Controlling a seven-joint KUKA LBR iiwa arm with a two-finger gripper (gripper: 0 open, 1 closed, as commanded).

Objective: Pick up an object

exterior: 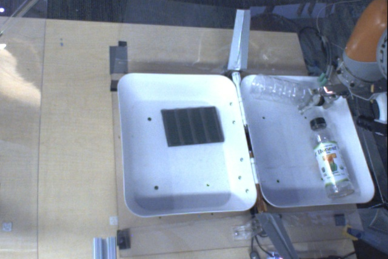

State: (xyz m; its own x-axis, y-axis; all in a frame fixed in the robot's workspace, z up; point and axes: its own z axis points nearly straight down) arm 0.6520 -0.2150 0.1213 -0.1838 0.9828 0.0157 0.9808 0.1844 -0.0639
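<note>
The gripper [320, 96] hangs at the right bin's [285, 185] far edge — a bottle [330, 164] lies near it — grip unclear.

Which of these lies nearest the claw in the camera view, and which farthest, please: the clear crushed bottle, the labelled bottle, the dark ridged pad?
1. Clear crushed bottle, right bin's top edge, beside the claw.
2. Labelled bottle, right bin, lower right.
3. Dark ridged pad, left bin's middle.
</note>
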